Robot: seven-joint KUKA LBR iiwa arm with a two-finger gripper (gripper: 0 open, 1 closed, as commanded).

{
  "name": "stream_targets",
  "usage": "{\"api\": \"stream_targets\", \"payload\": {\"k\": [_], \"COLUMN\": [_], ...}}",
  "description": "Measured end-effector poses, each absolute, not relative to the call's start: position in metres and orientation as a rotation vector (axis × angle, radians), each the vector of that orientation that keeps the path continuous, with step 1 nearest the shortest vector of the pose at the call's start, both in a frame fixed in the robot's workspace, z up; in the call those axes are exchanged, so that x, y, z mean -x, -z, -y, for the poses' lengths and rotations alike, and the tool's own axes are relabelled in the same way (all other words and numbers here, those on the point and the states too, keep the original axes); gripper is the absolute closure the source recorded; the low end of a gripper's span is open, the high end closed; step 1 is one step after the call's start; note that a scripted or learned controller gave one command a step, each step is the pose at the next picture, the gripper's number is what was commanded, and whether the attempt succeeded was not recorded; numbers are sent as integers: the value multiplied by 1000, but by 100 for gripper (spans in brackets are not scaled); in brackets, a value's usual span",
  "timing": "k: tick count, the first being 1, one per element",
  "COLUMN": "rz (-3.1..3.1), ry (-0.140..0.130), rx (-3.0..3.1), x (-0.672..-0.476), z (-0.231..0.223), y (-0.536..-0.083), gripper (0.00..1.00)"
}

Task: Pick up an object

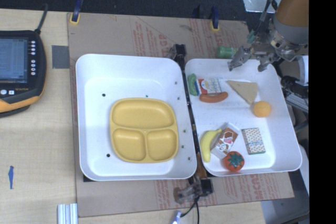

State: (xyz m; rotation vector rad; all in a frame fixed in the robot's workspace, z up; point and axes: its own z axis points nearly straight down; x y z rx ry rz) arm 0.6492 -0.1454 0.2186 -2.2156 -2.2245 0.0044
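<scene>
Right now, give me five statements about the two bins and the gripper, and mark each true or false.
1. The yellow divided tray lies in the left bin. True.
2. The gripper holds the banana. False: the banana lies in the right bin, and the open gripper hangs over that bin's far edge with nothing between its fingers.
3. The tomato sits near the right bin's near edge. True.
4. The orange ball rests on the yellow tray. False: it lies in the right bin, beside the cheese wedge.
5. The sausage lies in the right bin. True.
</scene>
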Motion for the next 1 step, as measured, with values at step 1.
{"api": "stream_targets", "payload": {"k": [1], "rz": [2225], "ry": [-4], "rx": [2216], "x": [-627], "z": [111], "y": [-93], "gripper": [0]}}
